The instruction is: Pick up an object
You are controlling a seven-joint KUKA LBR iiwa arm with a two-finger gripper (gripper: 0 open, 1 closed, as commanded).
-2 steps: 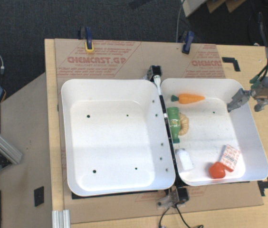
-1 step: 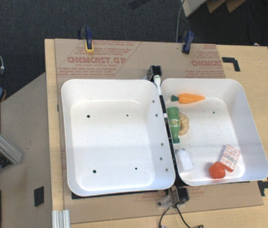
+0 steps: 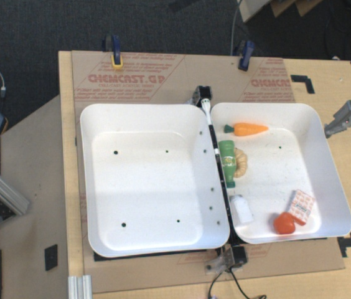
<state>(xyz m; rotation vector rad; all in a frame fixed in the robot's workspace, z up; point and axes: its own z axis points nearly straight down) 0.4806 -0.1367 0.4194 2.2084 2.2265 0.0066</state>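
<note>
The right bin (image 3: pixel 325 167) holds several objects. An orange carrot (image 3: pixel 248 129) lies near its back left. A green bottle (image 3: pixel 226 161) lies along the left wall, touching a tan, curved piece (image 3: pixel 242 163). A small white object (image 3: pixel 242 209) sits near the front left corner. At the front, a red ball-like fruit (image 3: pixel 284 223) rests against a red-and-white carton (image 3: pixel 302 205). My grey gripper (image 3: pixel 345 118) pokes in at the right edge, just outside the right bin's far right rim and apart from every object.
The left bin (image 3: pixel 101 167) stands beside the right one, and their walls meet at a black divider strip (image 3: pixel 216 167). Two clamps (image 3: pixel 116 47) (image 3: pixel 246 53) hold the board at the back. A cable (image 3: pixel 222 276) runs off the front edge.
</note>
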